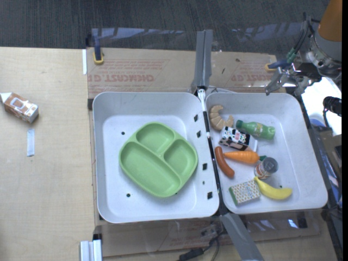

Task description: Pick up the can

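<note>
Gripper over the far right corner of the right bin, finger state unclear, nothing seen between them, well apart from the can, which lies near right in that bin, touching banana, beside carrot, green plate in left bin

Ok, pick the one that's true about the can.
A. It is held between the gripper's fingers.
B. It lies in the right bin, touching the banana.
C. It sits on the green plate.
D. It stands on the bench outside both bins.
B: the can lies in the right bin, against the top of the banana and just below the carrot.
</note>
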Motion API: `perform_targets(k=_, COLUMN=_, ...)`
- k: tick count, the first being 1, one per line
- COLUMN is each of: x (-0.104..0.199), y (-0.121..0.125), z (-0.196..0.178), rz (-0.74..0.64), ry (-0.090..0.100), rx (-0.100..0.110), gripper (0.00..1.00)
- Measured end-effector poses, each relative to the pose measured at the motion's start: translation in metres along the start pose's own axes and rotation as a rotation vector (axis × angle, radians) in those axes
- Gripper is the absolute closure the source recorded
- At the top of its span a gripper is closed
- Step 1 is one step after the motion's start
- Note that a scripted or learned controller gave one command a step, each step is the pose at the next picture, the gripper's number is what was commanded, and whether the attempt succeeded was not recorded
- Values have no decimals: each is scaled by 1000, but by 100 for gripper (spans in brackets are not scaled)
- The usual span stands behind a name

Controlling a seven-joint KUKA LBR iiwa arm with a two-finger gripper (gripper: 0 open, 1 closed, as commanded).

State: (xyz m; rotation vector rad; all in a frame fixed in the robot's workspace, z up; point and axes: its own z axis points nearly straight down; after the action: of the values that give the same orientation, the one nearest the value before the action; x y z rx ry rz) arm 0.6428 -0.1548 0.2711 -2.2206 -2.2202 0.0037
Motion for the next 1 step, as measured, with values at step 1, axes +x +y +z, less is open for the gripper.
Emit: perform_targets(k=1, x=0, y=-47, z=117, rz=4, ry=0, rx=0, gripper=0)
